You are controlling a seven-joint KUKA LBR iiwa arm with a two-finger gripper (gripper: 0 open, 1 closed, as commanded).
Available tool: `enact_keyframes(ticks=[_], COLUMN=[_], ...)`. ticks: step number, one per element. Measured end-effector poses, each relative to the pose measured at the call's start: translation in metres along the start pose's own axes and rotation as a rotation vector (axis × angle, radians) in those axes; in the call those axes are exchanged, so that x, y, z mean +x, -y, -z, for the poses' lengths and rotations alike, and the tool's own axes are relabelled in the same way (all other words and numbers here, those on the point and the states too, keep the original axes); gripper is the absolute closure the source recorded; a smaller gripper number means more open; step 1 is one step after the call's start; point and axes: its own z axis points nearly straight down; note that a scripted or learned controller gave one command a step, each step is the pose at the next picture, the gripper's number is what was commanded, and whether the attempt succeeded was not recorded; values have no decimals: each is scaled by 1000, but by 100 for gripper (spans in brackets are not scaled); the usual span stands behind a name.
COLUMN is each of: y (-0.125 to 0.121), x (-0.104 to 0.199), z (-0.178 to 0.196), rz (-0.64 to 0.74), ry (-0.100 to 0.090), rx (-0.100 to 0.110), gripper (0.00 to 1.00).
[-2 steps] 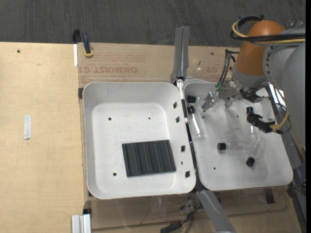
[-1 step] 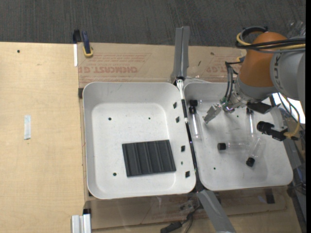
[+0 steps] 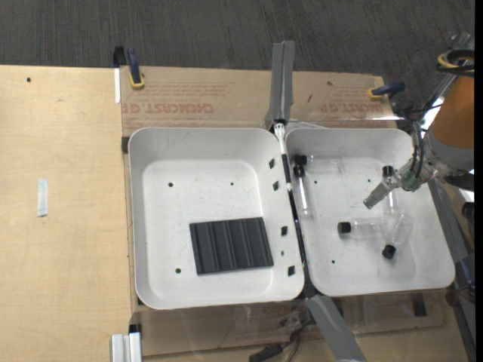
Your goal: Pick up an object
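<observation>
- While most of the action sits on the far side, the leftmost thing is the bare wooden bench (image 3: 60, 277), with a small pale strip (image 3: 42, 198) lying flat on it, well apart from both bins.
- Behind the bins lies a sheet of cardboard (image 3: 249, 100) held by blue and yellow clamps (image 3: 130, 65); red printing on it reads as mirrored or upside-down letters, something like "CHEMCNZT", with a line of smaller text I cannot make out.
- Next comes the left bin (image 3: 143, 164), which holds one dark ribbed rectangular tray (image 3: 230, 245) lying flat near its front half.
- Across the divider, the right bin (image 3: 332, 277) holds several clear plastic tubes with black caps: one along the left wall (image 3: 299, 179), one lying near the middle (image 3: 361, 228) and one tilted further right (image 3: 394, 240).
- Over these, the gripper (image 3: 377, 197) hangs at a slant just above the clear tubes; I cannot tell its state, and nothing shows clearly held by it.
- Judged from here, the likely target is one of the clear tubes near the middle of the right bin.
- Risks, as I judge them: the tubes are round and smooth, so one could roll or squirt aside on contact; they are transparent and hard to locate; and the slanted approach may push one against its neighbour instead of closing around it.
</observation>
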Motion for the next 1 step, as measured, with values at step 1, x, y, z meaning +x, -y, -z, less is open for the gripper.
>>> enact_keyframes(ticks=[1], y=[-43], x=[-63], z=[-53], rz=[-20], ry=[2], rx=[-2], gripper=[0])
